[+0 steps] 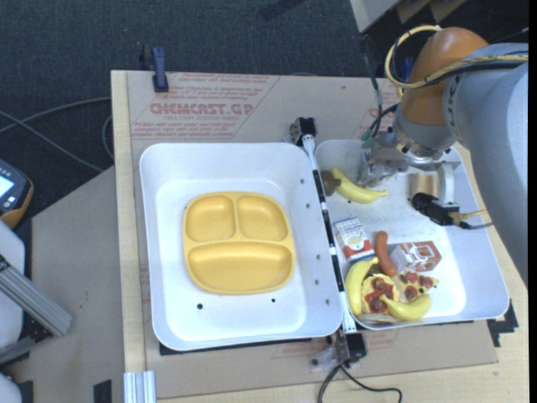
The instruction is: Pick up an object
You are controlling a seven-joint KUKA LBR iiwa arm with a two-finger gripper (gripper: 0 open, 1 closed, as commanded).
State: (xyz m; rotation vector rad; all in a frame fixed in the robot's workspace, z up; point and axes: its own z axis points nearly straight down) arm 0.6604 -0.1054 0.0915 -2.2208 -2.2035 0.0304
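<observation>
Hovering low over small yellow plastic banana [359, 191] in right white bin [482, 263], gripper [375, 173]; grip state can't tell, nothing lifted yet.

Tray [238, 243] in left bin [159, 250]; banana [359, 191] in right bin [482, 288].

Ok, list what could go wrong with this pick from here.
1. The gripper is right over the banana, which is curved and lies against the right bin's wall; it may slip out or get pushed into the wall.
2. The remaining toy food, including the hot dog and carton, is bunched together, so a later grasp there may catch two items.
</observation>
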